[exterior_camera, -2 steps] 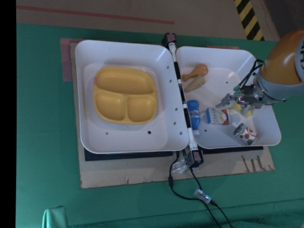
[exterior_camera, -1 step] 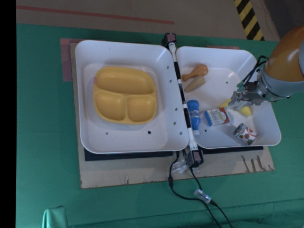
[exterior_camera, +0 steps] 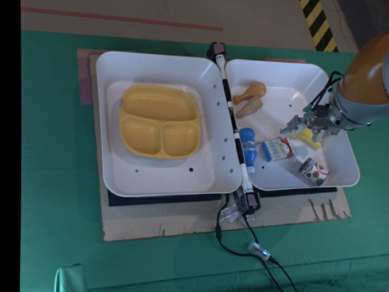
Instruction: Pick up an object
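Left bin (exterior_camera: 115,181) holds a yellow three-compartment plate (exterior_camera: 160,121). Right bin (exterior_camera: 340,163) holds the small items: two tan drumstick-shaped pieces (exterior_camera: 250,92) near the divider, a blue bottle (exterior_camera: 247,146) lying against the divider, a small carton (exterior_camera: 276,149) with orange and blue print, a yellow item (exterior_camera: 309,139) partly under the tool, and a small can (exterior_camera: 313,171) with red-green pattern. No lettering readable on any label. Gripper (exterior_camera: 307,125) is above the yellow item; cannot tell its state.

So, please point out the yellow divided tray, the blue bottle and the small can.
yellow divided tray (exterior_camera: 159,120): camera view, middle ridge.
blue bottle (exterior_camera: 247,145): camera view, blue body.
small can (exterior_camera: 313,171): camera view, printed side.
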